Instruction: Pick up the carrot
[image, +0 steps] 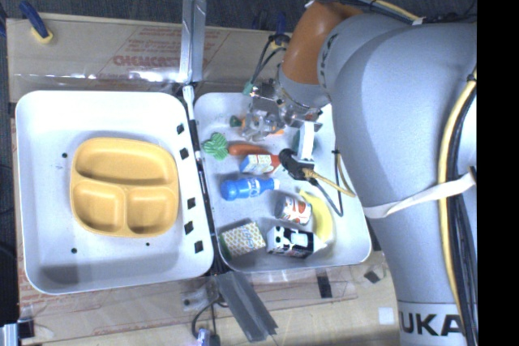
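Note:
The carrot (248, 149) is a short orange-red stick lying flat near the back of the right bin (350, 249), pointing left to right. A green leafy piece (216, 146) lies just to its left. My gripper (263, 122) hangs right behind and above the carrot, at the end of the grey arm with the orange band. Its metal tip is close to the carrot, and I cannot make out any contact between them.
Near the carrot's front lie a small red-and-white packet (258, 164), a blue bottle (248, 188) and a black-headed brush (297, 164). Further forward are a can (296, 211), a banana (322, 216), a black-and-white carton (290, 241) and a patterned box (242, 238). The left bin (32, 174) holds a yellow divided tray (124, 185).

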Controlling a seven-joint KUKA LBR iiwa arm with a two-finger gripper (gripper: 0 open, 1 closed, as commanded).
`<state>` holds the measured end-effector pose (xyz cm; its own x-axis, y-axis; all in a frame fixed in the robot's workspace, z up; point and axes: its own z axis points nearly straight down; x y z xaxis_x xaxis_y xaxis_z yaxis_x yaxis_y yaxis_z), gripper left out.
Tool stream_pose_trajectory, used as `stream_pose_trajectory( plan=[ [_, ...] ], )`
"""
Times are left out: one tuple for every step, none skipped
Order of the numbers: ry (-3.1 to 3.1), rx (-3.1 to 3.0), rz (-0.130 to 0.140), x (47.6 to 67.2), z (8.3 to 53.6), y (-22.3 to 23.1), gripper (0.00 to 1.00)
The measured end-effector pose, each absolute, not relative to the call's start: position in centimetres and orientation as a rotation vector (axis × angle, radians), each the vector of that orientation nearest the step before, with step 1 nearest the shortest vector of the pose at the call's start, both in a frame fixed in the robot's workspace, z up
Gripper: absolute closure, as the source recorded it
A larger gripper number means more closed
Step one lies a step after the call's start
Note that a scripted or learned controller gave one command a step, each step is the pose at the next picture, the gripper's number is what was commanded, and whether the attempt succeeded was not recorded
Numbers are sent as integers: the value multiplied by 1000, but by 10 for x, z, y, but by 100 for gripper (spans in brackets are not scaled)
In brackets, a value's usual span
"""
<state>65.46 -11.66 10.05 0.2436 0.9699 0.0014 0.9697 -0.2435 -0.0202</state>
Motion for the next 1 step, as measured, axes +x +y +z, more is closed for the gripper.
stream_pose_trajectory(
  plan=[
    [-1900,-2499,1,657,192,-37,100]
  ],
)
